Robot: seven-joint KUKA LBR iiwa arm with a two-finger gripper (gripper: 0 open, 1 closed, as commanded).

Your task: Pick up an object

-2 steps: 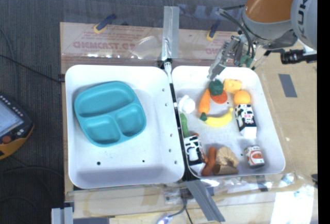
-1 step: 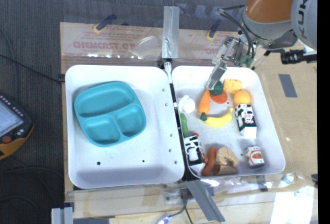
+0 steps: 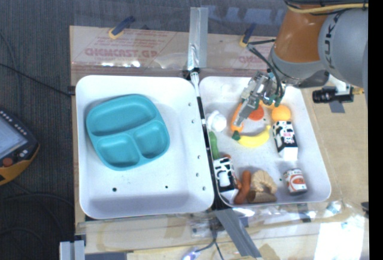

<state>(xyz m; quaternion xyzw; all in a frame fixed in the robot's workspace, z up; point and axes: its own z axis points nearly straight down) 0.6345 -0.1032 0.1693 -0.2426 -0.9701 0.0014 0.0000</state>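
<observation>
An orange plastic carrot [image 3: 242, 114] lies slanted near the right white bin's [image 3: 317, 151] far edge, beside a yellow banana [image 3: 254, 139]. The gripper [image 3: 258, 94] hangs over the carrot's upper end; whether it is open or closed, I cannot tell.

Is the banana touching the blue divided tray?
Apart. The camera view shows the banana in the right bin, the blue divided tray in the left bin.

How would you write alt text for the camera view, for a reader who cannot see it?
A grey and orange robot arm reaches from the right, its gripper low over the right bin, just above a carrot and a banana among other toy foods. The left bin contains a turquoise divided plate.
</observation>
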